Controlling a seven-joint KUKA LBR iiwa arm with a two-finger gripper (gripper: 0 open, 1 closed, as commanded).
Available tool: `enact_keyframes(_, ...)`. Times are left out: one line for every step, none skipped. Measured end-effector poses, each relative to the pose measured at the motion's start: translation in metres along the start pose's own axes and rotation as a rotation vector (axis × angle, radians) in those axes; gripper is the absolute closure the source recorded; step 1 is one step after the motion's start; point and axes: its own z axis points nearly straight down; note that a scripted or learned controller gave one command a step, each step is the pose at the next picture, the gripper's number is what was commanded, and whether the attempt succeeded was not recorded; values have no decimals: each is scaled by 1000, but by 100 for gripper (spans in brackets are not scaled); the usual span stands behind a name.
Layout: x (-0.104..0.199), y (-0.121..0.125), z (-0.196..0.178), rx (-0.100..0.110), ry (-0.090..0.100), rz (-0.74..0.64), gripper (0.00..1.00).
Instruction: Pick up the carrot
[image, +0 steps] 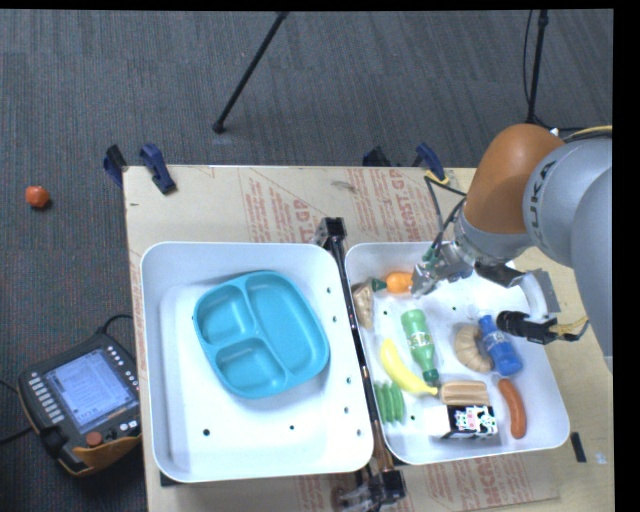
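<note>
1. Two white bins sat side by side on a bench.
2. The left bin (160, 300) held a blue plate (262, 332) with three parts.
3. The right bin (545, 400) held lots of toy food.
4. The carrot (398, 283) lay near the top left corner of the right bin. It was small and orange, with a bit of green at its left end.
5. The grey arm with the orange band (510, 185) reached in from the right.
6. The gripper (428, 275) was low over the right bin, just beside the carrot on its right. It looked like it touched the carrot, or nearly did.
7. The tip was too small and blurry to see well, so I could not tell if it was apart or together. I could not see the carrot held in it.
8. A green bottle (418, 342) lay below the carrot.
9. A yellow banana (400, 370) lay beside the bottle, on its left and lower down.
10. A blue bottle (497, 347) lay further right, with a tan bread roll (467, 347) touching its left side.
11. A red sausage (514, 408) lay near the bottom right corner.
12. A small box with black and white cow spots (470, 421) sat at the bottom of the bin.
13. On the floor at the left sat a grey control pad (80, 398) with a screen.
14. A little orange ball (38, 197) lay on the dark floor, far to the left.
</note>
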Motion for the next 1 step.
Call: enact_keyframes(0, 0, 0, 1, 1, 1, 0)
